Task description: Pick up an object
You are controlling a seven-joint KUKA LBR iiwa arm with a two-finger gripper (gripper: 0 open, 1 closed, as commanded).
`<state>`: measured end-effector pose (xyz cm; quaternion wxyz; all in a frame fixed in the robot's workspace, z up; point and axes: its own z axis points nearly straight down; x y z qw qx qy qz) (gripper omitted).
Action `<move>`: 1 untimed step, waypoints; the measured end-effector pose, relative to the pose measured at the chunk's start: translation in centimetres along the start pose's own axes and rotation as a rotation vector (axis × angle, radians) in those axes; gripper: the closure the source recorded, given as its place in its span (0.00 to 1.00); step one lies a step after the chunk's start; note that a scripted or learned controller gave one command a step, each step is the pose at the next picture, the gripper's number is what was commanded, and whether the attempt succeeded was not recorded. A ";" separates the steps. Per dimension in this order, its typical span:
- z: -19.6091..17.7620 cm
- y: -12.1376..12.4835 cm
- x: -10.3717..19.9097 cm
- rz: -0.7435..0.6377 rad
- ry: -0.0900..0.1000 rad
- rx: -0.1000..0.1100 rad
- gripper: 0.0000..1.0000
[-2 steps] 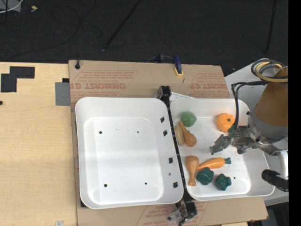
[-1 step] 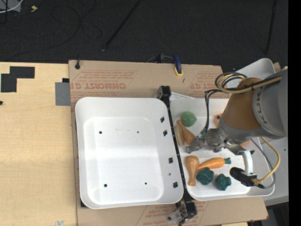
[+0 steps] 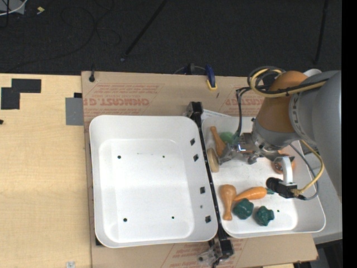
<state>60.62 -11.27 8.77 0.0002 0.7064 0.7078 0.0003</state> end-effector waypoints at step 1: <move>0.0 3.9 -1.0 -0.003 -0.001 -0.001 0.00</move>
